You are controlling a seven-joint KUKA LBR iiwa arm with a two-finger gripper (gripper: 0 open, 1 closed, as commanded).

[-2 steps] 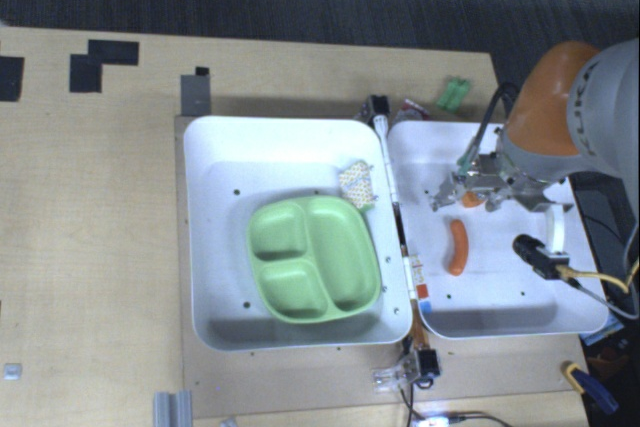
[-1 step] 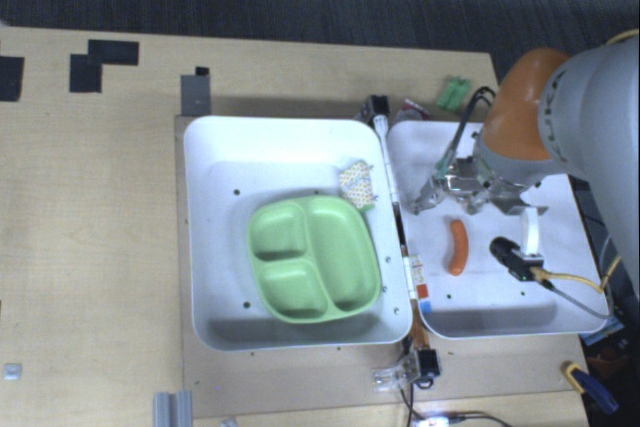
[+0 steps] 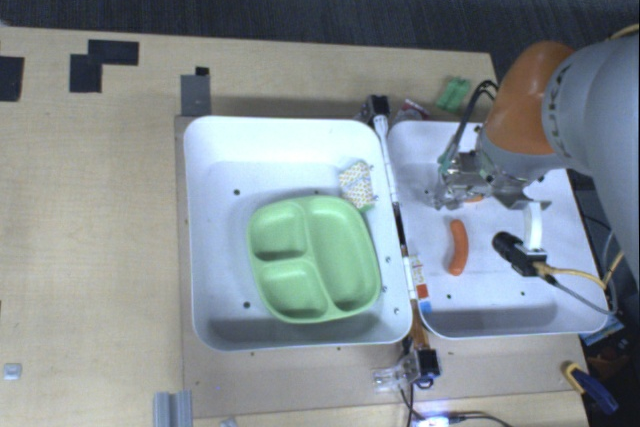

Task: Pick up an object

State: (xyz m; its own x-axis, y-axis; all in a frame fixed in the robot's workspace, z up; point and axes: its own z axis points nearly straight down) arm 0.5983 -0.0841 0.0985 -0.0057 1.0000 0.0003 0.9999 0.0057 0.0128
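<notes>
Green divided plate point(image 3: 315, 258) fills the left bin's point(image 3: 215, 215) front, a patterned scrap point(image 3: 357, 181) at its far corner. Across the divider, the sausage point(image 3: 457, 246) lies on open floor in the right bin point(image 3: 480, 320). Just behind it hangs the gripper point(image 3: 452, 192); its opening is unreadable, blurred under the arm.

No text, label, brand, number or sign can be read anywhere on the bench or on the bins. A small tag point(image 3: 417, 292) with red and blue marks sits on the divider between the 2 bins, at about 5 o'clock from the view's centre, too small to read.
</notes>
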